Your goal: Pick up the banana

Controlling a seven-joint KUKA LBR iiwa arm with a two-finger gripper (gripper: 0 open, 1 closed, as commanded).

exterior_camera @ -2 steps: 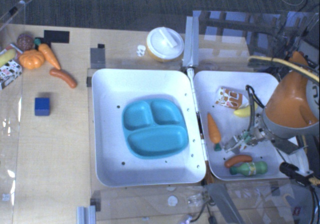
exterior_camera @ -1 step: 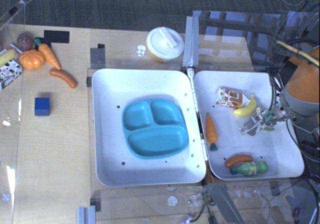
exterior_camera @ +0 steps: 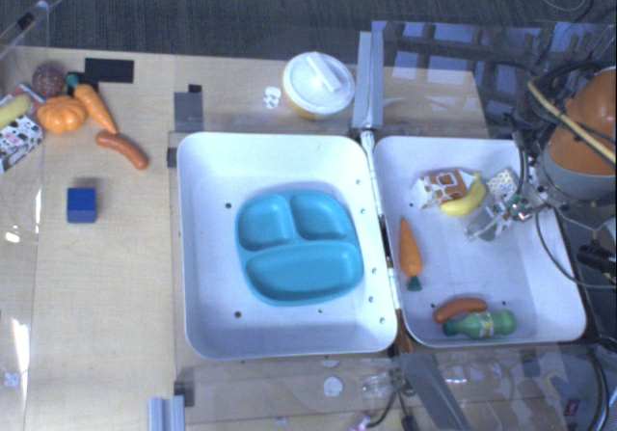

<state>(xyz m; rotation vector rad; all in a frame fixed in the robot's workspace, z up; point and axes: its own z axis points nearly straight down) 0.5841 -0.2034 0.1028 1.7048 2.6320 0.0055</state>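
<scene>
Yellow banana (exterior_camera: 465, 198) in right bin (exterior_camera: 549, 275) not yet grasped, gripper (exterior_camera: 492, 222) beside it, approach step, claw state can't tell; next: close on it

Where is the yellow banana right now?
The banana lies in the right bin, near its top edge, leaning on a small brown-and-white box, with the gripper just to its right.
</scene>
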